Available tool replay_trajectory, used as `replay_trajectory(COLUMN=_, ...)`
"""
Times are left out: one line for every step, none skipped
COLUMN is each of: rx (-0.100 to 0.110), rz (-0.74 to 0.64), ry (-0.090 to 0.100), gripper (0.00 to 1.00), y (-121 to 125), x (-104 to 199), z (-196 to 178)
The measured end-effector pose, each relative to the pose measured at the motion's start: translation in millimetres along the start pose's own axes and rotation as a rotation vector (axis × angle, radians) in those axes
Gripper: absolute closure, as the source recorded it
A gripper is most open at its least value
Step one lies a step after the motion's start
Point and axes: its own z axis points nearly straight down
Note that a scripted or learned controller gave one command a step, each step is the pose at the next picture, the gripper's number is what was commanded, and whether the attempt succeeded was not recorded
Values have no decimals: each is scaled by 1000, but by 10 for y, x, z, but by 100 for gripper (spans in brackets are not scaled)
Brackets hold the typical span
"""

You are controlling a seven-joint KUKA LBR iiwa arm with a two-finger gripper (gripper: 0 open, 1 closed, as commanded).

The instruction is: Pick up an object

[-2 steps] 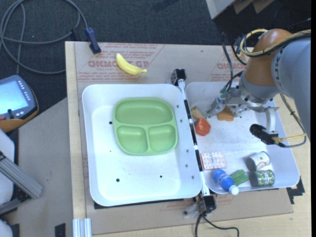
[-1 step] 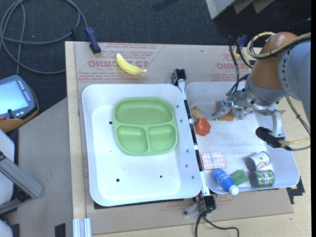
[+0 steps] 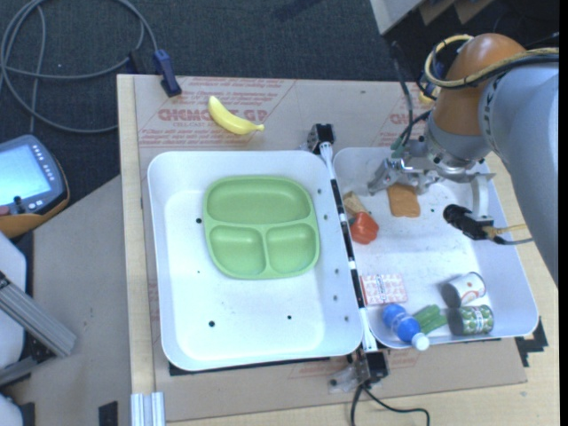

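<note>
Camera view, end effector (image 3: 406,177) above brown object (image 3: 405,202)

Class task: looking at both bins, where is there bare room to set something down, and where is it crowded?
Free: the left bin floor around the green divided tray, especially below it; the right bin middle, between the orange-brown piece and the can. Crowded: under the gripper, and the bottle and can corner.

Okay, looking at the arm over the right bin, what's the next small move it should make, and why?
Probably a short, straight descent. The gripper hangs over the right bin, just above the brown piece, and nothing sits between its fingers yet. The red object lies off to the side, so the brown piece looks like the nearest target.
</note>
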Motion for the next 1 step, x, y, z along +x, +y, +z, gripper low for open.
replay_trajectory(rx=4, rz=1, ry=1, gripper=0, y=-238, x=-49, z=3)
